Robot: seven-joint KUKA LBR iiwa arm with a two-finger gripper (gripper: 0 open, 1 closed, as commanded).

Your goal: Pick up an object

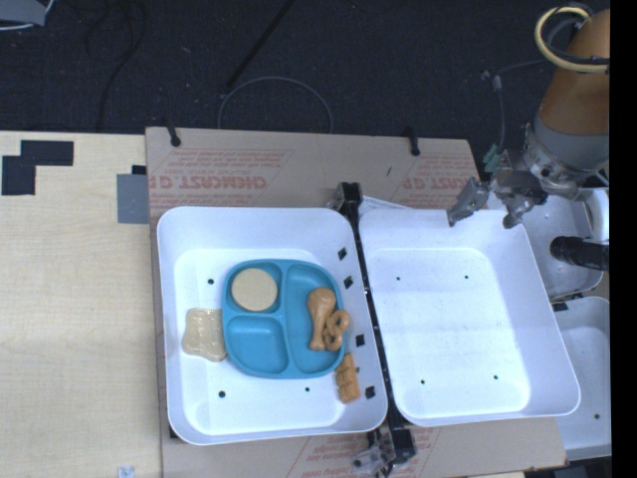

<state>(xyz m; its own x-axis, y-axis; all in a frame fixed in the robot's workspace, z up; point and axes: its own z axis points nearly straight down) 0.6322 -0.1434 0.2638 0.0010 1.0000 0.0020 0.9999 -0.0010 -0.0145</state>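
Note:
A blue divided tray lies in the left bin. A round tan cookie rests in its upper left compartment and a brown pretzel-like piece in its right compartment. A pale cracker-like piece lies on the bin floor left of the tray, and a small orange-brown chunk lies at the tray's lower right. My gripper hangs over the back rim of the right bin, far from all these items. Its fingers are spread open with nothing between them.
The arm with its orange band comes in from the upper right. A black clamp sits where the two bins meet at the back. Cardboard lies under the bins; cables run across the dark floor behind.

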